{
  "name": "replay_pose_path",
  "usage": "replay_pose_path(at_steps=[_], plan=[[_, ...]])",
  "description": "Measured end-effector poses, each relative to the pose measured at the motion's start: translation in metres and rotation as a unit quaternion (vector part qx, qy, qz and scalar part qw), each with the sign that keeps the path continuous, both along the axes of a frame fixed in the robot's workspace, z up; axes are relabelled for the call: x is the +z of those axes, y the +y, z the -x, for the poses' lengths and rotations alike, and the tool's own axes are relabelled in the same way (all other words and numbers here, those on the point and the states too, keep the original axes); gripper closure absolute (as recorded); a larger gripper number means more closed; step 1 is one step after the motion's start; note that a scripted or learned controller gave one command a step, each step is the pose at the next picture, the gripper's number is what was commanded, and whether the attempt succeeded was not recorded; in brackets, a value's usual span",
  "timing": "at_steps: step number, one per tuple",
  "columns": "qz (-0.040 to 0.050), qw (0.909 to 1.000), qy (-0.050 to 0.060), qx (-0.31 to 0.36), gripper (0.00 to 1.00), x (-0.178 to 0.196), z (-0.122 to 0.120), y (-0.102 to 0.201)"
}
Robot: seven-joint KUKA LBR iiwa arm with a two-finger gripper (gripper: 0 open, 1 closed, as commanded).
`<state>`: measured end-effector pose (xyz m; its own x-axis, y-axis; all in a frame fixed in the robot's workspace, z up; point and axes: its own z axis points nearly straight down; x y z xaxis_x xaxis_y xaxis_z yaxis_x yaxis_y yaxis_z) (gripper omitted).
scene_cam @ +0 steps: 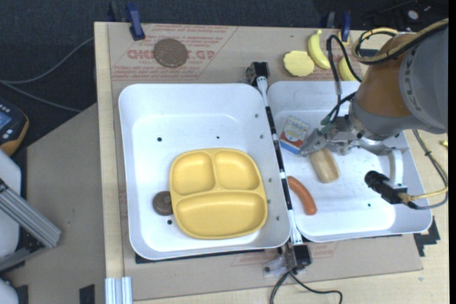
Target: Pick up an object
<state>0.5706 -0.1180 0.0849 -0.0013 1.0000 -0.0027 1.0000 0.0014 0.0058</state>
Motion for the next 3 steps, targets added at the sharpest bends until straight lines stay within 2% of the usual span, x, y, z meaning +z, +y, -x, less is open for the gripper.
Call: replay_pose_path(at_steps=[1, 2, 3], plan=[[-0.0028, 1.0000, 0.006, -0.001, 0.00, -0.001, 0.052, 0.022], [0.0009, 1.0000, 0.000, -0.001, 0.00, 0.000, -0.004, -0.028], [-0.0029, 1.0000, 0.005, 0.001, 0.00, -0.001, 0.017, 0.020]])
